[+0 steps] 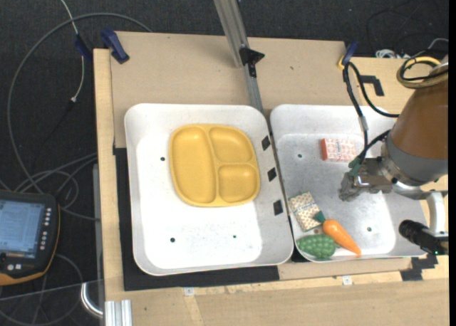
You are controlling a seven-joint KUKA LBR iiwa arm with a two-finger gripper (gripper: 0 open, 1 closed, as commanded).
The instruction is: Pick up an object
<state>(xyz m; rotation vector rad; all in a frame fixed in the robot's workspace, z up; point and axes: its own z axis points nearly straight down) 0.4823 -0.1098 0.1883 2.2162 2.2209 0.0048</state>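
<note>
Camera view from above takes in two white bins side by side, the left bin (142,196) and the right bin (306,125). One yellow divided plate (214,164) with three compartments lies in the left bin, towards its far half. The right bin holds four loose things: one small red and white box (338,149) near its far side, one patterned packet (305,210) near its left wall, one orange toy carrot (340,236) just right of that packet at the near wall, and one green toy vegetable (316,246) touching the carrot's left end in the near left corner.

One gripper (354,183) hangs over the bare floor of the right bin, nearer than the box and right of the packet, apart from both. Whether its fingers are spread or closed cannot be told from this angle; nothing is seen between them. Its grey and orange arm (420,136) covers the bin's right wall.

Left of the left bin, off the bench, sits one handheld pendant (25,232) with a lit screen. A metal pole (228,8) rises beyond both bins.
</note>
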